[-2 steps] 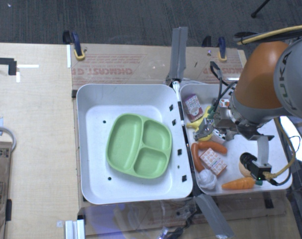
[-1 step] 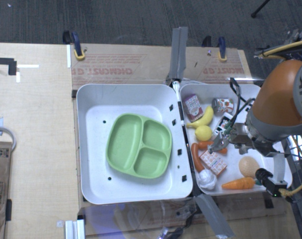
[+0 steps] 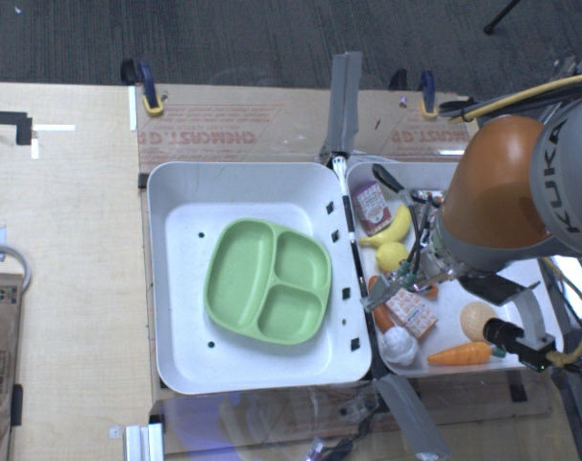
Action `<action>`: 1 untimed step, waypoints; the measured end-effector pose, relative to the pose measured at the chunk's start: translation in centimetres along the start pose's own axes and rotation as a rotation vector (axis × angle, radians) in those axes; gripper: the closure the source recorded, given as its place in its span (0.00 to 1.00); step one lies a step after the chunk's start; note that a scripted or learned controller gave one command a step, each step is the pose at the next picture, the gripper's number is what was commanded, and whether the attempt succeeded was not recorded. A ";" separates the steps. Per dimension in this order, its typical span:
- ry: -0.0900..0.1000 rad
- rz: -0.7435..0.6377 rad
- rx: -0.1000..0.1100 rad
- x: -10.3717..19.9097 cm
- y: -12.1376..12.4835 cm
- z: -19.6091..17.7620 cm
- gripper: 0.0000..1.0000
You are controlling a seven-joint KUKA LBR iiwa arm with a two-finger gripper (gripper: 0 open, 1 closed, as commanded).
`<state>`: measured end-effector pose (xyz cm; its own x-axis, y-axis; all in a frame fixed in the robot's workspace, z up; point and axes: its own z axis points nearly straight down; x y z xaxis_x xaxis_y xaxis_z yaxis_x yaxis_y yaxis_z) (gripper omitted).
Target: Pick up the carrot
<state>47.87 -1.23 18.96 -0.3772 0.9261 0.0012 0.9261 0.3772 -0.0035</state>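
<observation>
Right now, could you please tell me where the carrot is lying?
The carrot lies in the right bin, near its front edge, just below a beige egg-like item and right of a white ball.

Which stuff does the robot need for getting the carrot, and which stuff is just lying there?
For the job:
- long orange carrot, near the front of the right white bin
- two-finger gripper, over that bin

Just lying about:
- green divided plastic plate in the left white bin
- yellow banana
- yellow lemon
- small red and white box
- beige egg
</observation>
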 end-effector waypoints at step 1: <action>0.000 0.004 0.004 -0.2 0.1 -0.7 1.00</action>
<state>47.99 -1.36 19.61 -0.3736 0.9276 0.0015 0.9276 0.3736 -0.0070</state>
